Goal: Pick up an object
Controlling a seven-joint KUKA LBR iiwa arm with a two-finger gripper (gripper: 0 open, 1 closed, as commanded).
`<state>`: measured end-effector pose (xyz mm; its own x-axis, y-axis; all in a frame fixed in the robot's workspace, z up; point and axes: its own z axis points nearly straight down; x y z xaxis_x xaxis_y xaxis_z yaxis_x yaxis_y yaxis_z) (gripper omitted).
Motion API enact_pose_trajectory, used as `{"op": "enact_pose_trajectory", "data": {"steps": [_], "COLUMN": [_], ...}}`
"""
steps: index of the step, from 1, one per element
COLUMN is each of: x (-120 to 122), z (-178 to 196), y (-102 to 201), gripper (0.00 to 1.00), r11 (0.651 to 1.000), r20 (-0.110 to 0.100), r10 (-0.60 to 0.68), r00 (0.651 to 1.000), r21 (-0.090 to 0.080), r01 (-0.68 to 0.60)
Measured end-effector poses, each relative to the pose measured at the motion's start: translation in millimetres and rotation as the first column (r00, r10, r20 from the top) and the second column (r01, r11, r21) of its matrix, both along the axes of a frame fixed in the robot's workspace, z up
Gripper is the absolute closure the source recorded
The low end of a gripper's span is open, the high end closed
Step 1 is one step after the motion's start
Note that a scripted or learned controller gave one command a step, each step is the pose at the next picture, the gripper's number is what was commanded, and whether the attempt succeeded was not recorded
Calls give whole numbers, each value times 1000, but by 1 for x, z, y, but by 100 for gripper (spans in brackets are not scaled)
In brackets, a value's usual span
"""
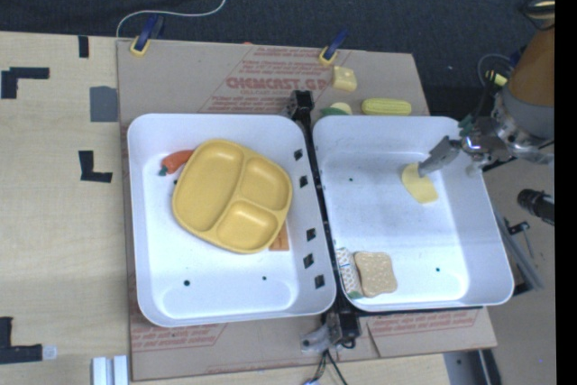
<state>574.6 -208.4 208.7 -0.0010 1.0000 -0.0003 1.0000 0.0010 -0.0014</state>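
Right now I have the tool (439, 160) low over the right bin (451, 284), reaching in from the right edge, its grey tip just above or touching the upper corner of a pale yellow block (419, 185) that lies on the bin floor near the middle of the upper half. From this slanted overhead view I cannot tell how wide the tool stands or whether it has any grip on the block; nothing is plainly clamped, so I treat the block as not yet taken.

My judgement is that the step in hand is settling onto that block. To do it well I would centre the tool over the block's middle rather than its corner, since a hold on an edge looks likely to slip or tip the piece. I would come down straight until just shy of the bin floor, squeeze, then lift slowly and check that the block rises with it.

Other candidates sit apart: a tan waffle-like square (375, 273) near the front left corner of the same bin, beside the divider, and a yellow compartment plate (233, 195) in the left bin (216, 302). A corn cob (386, 107) lies on the counter (54, 194) behind the bins.
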Motion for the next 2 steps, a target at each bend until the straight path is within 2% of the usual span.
{"op": "enact_pose_trajectory", "data": {"steps": [1, 2], "x": [15, 49], "z": [-128, -122], "y": [-16, 14], "gripper": [0, 0], "r11": [1000, 1000], "r20": [6, 5], "r10": [-1, 3], "r00": [1000, 1000], "r21": [-4, -2], "r01": [1, -3]}}
